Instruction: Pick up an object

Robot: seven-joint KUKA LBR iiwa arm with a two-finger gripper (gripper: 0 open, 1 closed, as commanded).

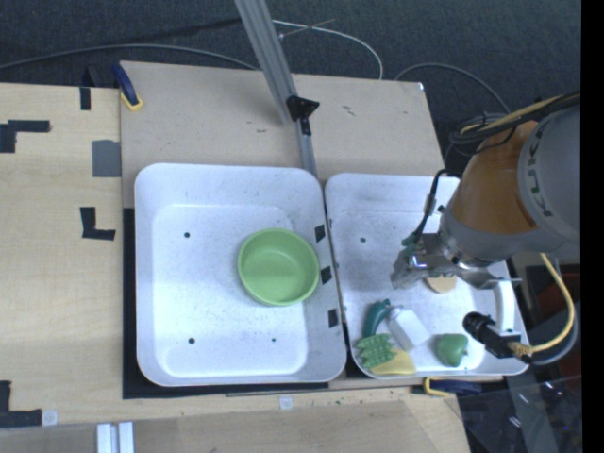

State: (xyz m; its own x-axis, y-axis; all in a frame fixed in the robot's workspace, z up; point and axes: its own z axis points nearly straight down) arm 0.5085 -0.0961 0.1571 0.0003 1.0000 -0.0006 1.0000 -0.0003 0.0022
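Observation:
My gripper (412,270) hangs over the middle of the right bin (373,210), under the grey and orange wrist. A tan round object (440,283) lies just to its right, partly covered by the gripper body. Along the bin's near edge lie a dark green brush-like piece (377,315), a white block (408,328), a green and yellow ridged item (381,355) and a small green lump (452,348). A green bowl (277,266) rests in the left bin (179,215). I see nothing held between the fingers.
A grey pole (267,41) slants down to a black clamp at the bins' far edge. Cables run across the dark floor behind the bench. A black fitting with a yellow cable (491,333) sticks out by the right bin's near right corner.

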